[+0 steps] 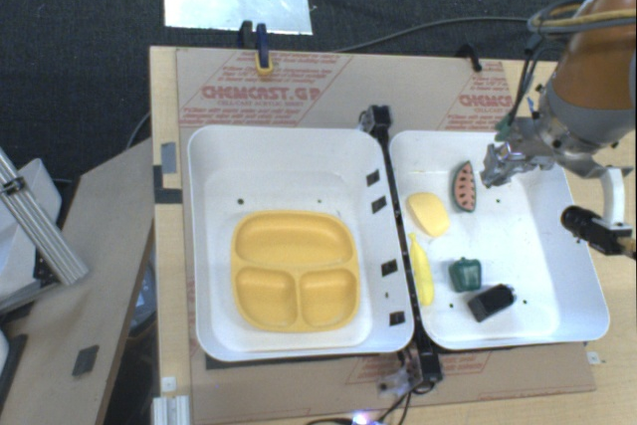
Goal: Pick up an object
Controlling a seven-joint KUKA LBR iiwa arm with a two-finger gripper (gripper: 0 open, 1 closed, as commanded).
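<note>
Two shallow white bins are seen side by side on the table (299, 80). The left bin (214, 164) carries a yellow divided tray (295, 269) near its middle. The right bin (572, 299) holds five small things: a watermelon slice (464, 186) toward its upper middle, a pale yellow lemon-like piece (429, 213) just left of and below the slice, a banana (423, 272) lying along the bin's left wall, a green pepper (465, 274) right of the banana, and a black block (491, 302) just below the pepper, near the lower middle of the bin.

The arm (597, 65) is seen at the upper right of the frame, and its end effector (501, 164) is placed over the upper part of the right bin, just right of the watermelon slice. Nothing is seen between its fingers, and whether the end effector is released or clenched cannot be told. All five things lie on the bin floor.
</note>
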